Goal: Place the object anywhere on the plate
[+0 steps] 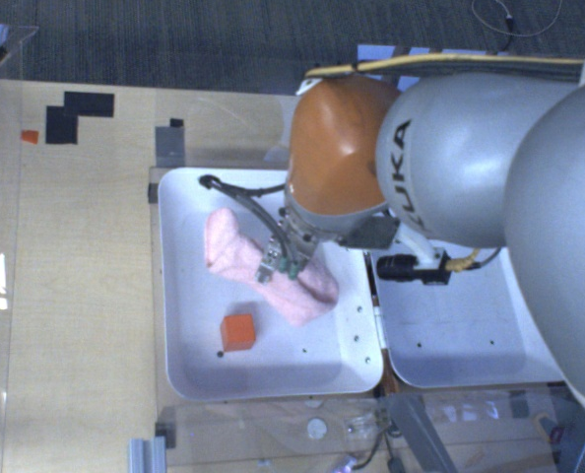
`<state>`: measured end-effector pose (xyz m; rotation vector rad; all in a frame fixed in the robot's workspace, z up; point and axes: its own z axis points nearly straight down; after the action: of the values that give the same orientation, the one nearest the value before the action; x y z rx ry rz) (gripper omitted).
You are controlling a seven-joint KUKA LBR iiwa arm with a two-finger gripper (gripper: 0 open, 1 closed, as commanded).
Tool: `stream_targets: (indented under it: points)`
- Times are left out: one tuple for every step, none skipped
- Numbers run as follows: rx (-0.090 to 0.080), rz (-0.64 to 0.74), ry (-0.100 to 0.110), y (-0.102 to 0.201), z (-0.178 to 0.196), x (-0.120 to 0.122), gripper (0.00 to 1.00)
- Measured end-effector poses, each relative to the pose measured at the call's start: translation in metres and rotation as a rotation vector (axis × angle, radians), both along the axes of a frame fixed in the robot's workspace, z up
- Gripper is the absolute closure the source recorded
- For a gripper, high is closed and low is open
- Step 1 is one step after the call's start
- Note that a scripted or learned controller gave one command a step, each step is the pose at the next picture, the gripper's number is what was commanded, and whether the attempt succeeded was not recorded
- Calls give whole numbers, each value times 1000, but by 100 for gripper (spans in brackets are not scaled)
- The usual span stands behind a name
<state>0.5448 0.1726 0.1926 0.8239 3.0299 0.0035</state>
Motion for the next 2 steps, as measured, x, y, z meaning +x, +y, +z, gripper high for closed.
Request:
stream_targets:
  points:
    - [5, -35, -11, 38, -94, 31, 100]
    - [1, 107, -9, -11, -1, 70, 100]
